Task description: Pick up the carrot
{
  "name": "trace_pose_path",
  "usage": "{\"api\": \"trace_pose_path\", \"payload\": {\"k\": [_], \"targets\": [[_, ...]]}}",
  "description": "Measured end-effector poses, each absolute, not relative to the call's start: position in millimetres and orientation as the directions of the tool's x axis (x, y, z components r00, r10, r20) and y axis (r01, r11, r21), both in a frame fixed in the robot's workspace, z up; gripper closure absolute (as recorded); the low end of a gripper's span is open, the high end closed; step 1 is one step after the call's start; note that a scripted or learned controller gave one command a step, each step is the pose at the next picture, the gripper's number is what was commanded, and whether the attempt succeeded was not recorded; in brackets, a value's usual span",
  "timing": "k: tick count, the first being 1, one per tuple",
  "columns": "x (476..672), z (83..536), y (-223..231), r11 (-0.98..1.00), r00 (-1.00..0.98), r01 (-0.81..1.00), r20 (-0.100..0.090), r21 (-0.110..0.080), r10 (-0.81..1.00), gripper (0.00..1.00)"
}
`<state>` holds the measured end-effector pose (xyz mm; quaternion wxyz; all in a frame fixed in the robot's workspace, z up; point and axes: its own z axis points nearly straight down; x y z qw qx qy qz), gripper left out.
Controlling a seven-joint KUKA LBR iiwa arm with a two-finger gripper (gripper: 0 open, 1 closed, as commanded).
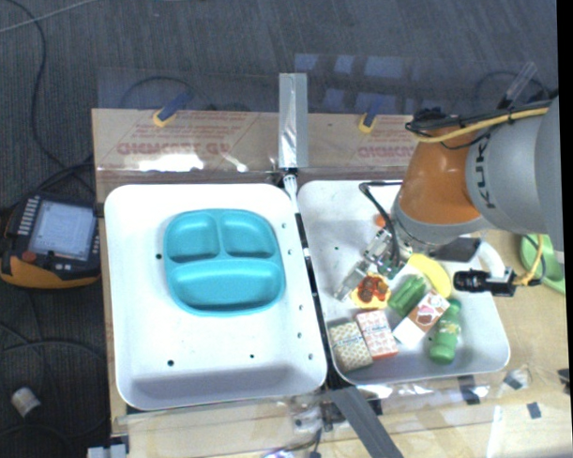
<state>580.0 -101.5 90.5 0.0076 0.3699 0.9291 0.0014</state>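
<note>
While my claw [378, 259] hangs low over the right bin [328, 212], just to the screen-left of the banana [429, 271], the only orange-red thing I can find is a small lump that I take to be the carrot [371, 289]. It lies a little further to the screen-left of the banana and toward the front edge of the bench, close under the tip of my claw and just nearer the front than it. I cannot tell whether it is touching me.

From this slanted view I cannot tell whether my claw is open or closed, and nothing is plainly held in it.

The carrot looks short and stubby here, so its long axis is hard to read. A green piece [408, 293] sits tight against it on the banana side. If that is the carrot's leafy end, the axis runs roughly from the banana's lower end toward screen-left, with the orange tip pointing away from the banana. I judge that I would need only a short shift toward the front, closing across that line, while the small cartons [365, 336] beyond it crowd the approach.
</note>
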Motion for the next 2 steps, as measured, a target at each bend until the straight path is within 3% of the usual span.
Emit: {"api": "trace_pose_path", "payload": {"k": [1, 2], "targets": [[555.0, 183.5, -56.7, 0.632, -0.632, 0.775, 0.001, 0.001, 0.775, 0.00], [608.0, 90.0, -120.8, 0.889, -0.889, 0.458, -0.012, 0.006, 0.458, 0.00]]}}
